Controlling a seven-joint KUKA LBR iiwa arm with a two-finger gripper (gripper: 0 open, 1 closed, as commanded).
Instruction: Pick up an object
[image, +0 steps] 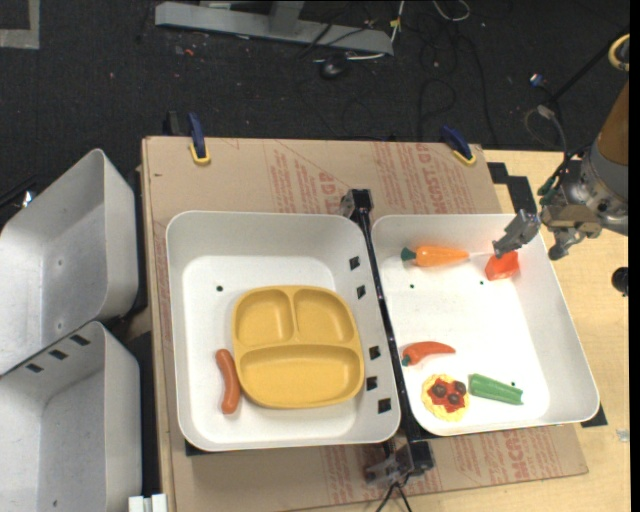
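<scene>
In the right bin (560, 330) lie an orange carrot (440, 256), a small red-orange piece (503, 265), a red chili pepper (427, 351), a round pizza toy (446, 395) and a green vegetable (495, 389). My gripper (537, 240) hovers over the bin's far right corner. Its fingers are spread open with nothing between them. The left finger (515, 232) stands just above the red-orange piece, and whether it touches the piece is unclear.
The left bin (190, 300) holds a yellow divided plate (297, 346) with a sausage (229, 380) beside it on the left. A black divider (378, 310) runs between the bins. Grey-white containers (60, 300) stand left of the bench.
</scene>
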